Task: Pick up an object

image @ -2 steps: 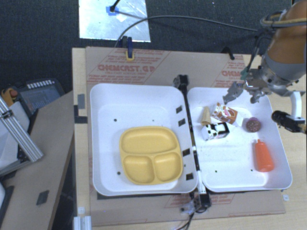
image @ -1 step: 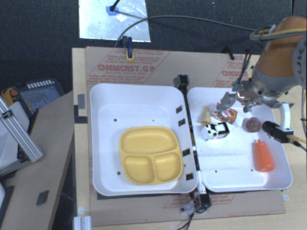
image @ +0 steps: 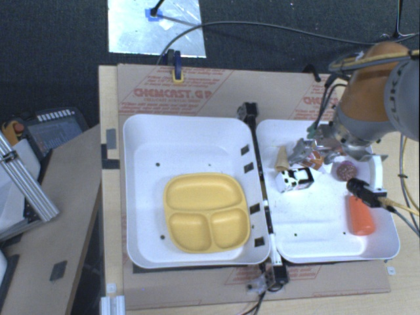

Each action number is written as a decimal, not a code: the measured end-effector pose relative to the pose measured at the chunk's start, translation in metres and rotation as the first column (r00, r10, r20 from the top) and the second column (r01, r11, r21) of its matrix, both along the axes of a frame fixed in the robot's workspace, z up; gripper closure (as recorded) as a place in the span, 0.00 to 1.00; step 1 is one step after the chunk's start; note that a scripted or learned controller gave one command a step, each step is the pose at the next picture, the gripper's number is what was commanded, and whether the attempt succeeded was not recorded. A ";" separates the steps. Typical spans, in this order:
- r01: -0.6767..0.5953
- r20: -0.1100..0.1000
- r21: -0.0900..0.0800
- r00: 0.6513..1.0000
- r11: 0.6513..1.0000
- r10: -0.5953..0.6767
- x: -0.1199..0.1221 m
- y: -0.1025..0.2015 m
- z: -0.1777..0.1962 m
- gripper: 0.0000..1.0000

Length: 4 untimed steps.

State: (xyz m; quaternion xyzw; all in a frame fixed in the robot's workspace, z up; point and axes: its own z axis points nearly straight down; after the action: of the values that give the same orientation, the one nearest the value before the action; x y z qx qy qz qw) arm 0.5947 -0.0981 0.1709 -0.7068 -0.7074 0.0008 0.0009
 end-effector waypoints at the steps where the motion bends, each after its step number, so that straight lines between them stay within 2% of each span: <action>1: 0.001 0.009 0.000 1.000 1.000 -0.001 0.002 -0.006 -0.055 0.00; 2: -0.001 0.021 -0.002 1.000 1.000 0.001 0.005 -0.006 -0.039 1.00; 3: -0.004 0.010 -0.001 1.000 1.000 0.004 0.015 -0.002 0.020 1.00; 4: -0.004 0.010 -0.002 1.000 1.000 0.004 0.017 -0.002 0.075 1.00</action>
State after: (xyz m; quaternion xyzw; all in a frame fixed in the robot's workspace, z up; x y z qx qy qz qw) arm 0.6120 -0.1006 0.2458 -0.7055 -0.7087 -0.0024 -0.0033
